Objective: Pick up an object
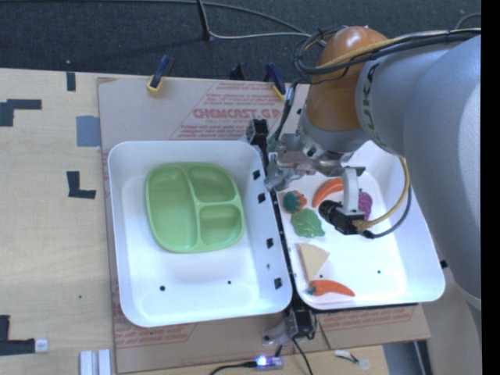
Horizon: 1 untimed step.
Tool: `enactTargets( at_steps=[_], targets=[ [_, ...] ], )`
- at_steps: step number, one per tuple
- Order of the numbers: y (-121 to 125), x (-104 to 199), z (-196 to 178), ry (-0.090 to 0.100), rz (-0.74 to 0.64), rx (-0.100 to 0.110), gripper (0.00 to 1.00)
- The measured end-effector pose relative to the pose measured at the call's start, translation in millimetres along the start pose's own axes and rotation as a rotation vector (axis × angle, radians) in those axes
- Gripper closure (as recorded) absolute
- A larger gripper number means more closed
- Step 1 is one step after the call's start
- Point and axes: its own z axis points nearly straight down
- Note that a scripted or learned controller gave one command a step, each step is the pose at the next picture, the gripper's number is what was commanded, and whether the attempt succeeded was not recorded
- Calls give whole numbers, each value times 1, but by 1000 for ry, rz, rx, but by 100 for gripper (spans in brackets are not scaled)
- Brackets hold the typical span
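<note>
Toys (308,223) crowded in right bin (406,276); open floor around left bin's green tray (194,206)

Grey arm (422,116) (orange band above wrist), claw (283,180) pointing down.

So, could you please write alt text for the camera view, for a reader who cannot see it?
A grey robot arm reaches from the right over the right white bin, which holds small toy foods: a green leaf, a tan wedge and an orange carrot. The left white bin holds a green divided plate.
</note>
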Motion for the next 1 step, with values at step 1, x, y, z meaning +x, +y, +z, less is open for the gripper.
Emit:
enactTargets(
  at_steps=[1],
  targets=[
    [22, 52, 4, 0, 1, 0, 100]
  ],
)
